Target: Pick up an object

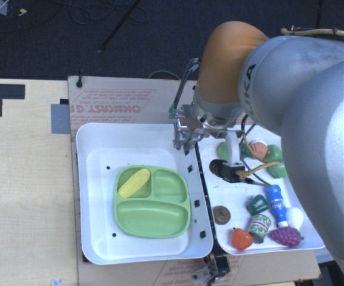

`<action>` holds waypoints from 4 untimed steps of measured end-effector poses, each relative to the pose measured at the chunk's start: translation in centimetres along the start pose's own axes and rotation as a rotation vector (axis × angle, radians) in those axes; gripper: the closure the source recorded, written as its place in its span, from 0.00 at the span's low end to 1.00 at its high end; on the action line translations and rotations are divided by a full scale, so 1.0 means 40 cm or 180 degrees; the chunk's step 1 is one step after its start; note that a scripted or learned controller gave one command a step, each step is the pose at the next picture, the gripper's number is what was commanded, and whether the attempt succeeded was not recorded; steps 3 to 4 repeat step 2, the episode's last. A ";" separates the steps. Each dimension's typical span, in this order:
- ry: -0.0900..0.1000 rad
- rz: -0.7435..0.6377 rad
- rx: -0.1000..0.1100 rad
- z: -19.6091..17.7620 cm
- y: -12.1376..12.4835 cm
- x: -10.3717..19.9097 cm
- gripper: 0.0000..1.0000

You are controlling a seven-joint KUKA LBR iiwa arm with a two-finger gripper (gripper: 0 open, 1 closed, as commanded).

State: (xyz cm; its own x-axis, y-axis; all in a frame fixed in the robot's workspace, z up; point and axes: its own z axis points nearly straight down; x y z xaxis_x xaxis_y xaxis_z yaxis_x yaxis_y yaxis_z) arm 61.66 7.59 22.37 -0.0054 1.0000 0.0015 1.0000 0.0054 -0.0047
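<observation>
Gripper (185, 137) above bins' divider, finger state unclear; corn (133, 182) in green tray (154, 213).

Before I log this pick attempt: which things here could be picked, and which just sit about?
Pickable:
- corn
- blue bottle
- grapes
- tomato
- small can
- brown disc

Just about:
- green divided plate
- two white bins
- cardboard sheet

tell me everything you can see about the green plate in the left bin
The green plate is a rounded-square divided tray, plastic by its look, lying flat near the middle of the left bin. It has three compartments: one wide one nearer the camera and two small ones behind. A yellow corn cob lies tilted in the back-left compartment.
</observation>
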 end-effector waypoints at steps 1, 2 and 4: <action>-0.0007 0.0007 0.0012 0.023 -0.021 0.085 1.00; -0.0007 0.0018 0.0008 -0.011 -0.037 0.072 1.00; -0.0007 0.0018 0.0008 -0.011 -0.037 0.072 1.00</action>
